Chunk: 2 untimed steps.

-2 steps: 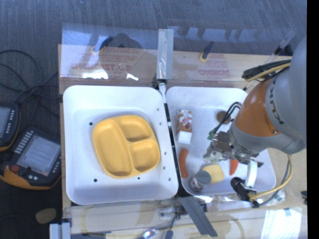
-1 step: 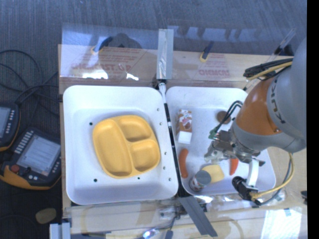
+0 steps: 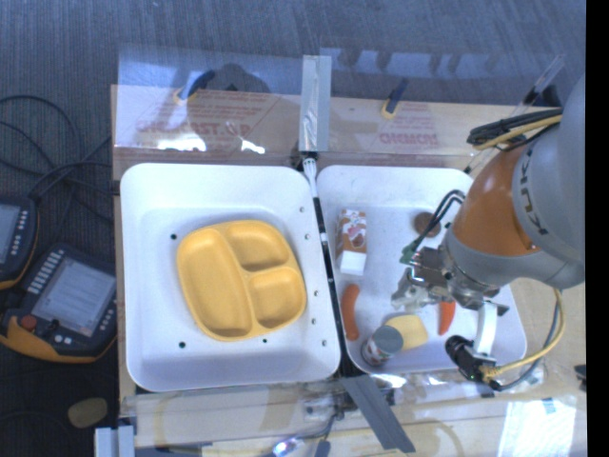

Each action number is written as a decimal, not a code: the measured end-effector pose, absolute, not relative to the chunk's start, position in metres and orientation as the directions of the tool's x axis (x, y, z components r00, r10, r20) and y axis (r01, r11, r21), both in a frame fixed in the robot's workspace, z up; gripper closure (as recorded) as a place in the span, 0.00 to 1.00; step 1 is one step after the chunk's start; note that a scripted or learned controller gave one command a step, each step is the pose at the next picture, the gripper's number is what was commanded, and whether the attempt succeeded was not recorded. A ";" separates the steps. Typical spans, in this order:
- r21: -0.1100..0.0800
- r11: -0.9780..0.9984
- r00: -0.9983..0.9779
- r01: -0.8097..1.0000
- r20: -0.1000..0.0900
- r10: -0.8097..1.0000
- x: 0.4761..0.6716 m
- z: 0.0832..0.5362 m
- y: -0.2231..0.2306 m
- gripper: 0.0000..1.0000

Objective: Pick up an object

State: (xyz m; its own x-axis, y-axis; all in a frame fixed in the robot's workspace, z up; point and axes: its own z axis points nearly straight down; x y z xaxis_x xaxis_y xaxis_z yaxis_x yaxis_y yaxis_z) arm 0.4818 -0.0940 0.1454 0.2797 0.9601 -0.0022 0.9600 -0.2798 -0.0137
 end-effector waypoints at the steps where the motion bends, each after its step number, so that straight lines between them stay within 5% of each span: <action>1: -0.005 -0.254 0.254 0.967 -0.003 0.967 0.490 0.113 -0.139 1.00; 2: 0.004 -0.771 0.771 0.637 0.008 0.637 0.487 0.091 -0.131 1.00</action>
State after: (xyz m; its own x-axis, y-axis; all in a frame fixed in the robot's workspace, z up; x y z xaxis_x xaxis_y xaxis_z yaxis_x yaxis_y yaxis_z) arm 0.4871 -0.1314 0.0907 0.7706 0.6373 0.0077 0.6373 -0.7706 0.0041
